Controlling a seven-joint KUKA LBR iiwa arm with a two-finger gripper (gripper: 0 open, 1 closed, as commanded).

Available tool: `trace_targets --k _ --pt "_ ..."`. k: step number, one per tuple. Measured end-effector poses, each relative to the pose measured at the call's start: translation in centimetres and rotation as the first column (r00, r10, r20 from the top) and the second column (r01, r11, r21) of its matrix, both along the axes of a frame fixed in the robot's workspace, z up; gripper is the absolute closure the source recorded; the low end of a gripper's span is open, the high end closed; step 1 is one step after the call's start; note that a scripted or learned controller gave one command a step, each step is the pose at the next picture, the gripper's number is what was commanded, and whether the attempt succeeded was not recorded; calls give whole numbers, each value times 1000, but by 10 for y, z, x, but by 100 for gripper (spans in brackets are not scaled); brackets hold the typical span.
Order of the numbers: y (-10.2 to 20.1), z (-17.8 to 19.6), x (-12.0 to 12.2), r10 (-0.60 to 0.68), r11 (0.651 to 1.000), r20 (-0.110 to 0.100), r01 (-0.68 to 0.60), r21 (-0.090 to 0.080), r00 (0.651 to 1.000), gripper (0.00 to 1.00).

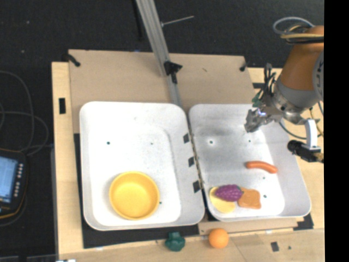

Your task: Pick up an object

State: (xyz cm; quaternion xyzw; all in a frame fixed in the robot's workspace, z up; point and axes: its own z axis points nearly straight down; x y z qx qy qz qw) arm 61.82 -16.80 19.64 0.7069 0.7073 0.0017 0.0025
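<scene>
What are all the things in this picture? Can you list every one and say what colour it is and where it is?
white bins: 2, white, side by side on the bench
bowl: 1, yellow, near front corner of the left bin
carrot: 1, orange-red and long, lying in the right bin
grapes: 1 bunch, purple, front of the right bin, on top of a flat yellow piece
flat yellow piece: 1, yellow, under the grapes
orange wedge: 1, orange-brown, right beside the grapes
ball: 1, orange, on the bench in front of the right bin
green toy: 1, dark green, on the bench left of the ball
gripper: 1, grey, above the back of the right bin, holding nothing
</scene>
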Motion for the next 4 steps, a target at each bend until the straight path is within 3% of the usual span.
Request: trace_targets --k 1,2,4 --pt "7 57 1 2 1000 -4 -2 0 1000 100" --pt "6 73 1 4 1000 -4 -4 1 1000 100" --pt "93 68 -32 4 1000 -5 -4 1 1000 100"
